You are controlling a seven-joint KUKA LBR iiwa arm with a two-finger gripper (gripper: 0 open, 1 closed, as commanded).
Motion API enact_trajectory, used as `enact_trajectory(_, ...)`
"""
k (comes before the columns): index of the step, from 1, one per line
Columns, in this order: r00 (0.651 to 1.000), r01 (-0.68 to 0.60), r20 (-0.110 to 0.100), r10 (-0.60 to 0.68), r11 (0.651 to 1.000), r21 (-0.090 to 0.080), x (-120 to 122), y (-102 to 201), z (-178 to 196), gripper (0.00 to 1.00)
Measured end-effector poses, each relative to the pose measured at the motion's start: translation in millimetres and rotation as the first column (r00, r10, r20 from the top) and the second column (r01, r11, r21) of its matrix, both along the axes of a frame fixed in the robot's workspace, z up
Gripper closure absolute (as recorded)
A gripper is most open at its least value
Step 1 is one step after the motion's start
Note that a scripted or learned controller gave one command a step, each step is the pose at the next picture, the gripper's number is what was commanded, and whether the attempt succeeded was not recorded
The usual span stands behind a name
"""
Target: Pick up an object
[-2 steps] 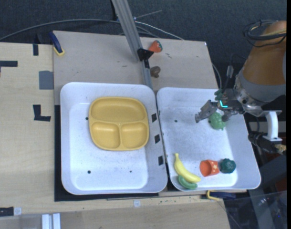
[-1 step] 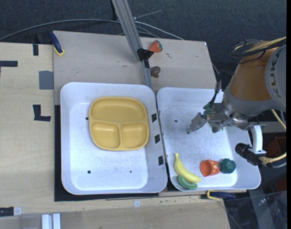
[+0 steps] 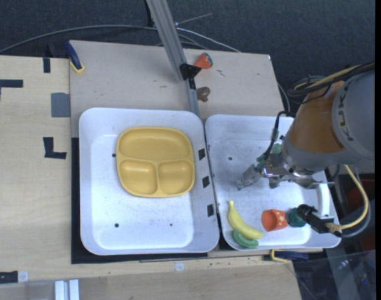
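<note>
Arm: grey KUKA arm w/ orange band [image 3: 315, 127], enters from 3 o'clock, over the right white plastic bin [image 3: 240, 136].
Gripper: two-finger gripper [image 3: 248, 180] at bin centre; fingers look apart, nothing between them.
Targets: yellow plastic banana [image 3: 242, 222], small green item [image 3: 245, 240], orange-red cup-like toy [image 3: 273, 219], dark teal object [image 3: 298, 216], all at gripper's 5–6 o'clock, near bin's front wall.
Left bin: yellow three-compartment plastic tray [image 3: 156, 161].
Risk: gripper sits over bare floor, so closing here prob. grabs nothing; items crowd together, fingers may shove them.

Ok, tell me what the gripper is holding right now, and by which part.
Nothing. The gripper hangs over bare floor of the right bin, apart from the banana and orange cup.
</note>
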State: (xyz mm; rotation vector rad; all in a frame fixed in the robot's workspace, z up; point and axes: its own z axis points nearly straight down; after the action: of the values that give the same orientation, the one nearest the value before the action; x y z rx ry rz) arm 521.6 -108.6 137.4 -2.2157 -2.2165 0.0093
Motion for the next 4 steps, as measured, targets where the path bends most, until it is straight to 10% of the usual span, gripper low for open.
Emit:
enact_trajectory(1,1.000,-0.001,0.009,0.001,1.000,-0.003,0.0,-0.1,-49.5,0.00)
enact_trajectory(2,1.000,-0.002,0.008,0.002,1.000,0.000,-0.1,0.9,-38.3,1.00)
enact_trajectory(4,1.000,-0.001,0.014,0.001,1.000,-0.002,8.1,2.9,66.2,1.00)
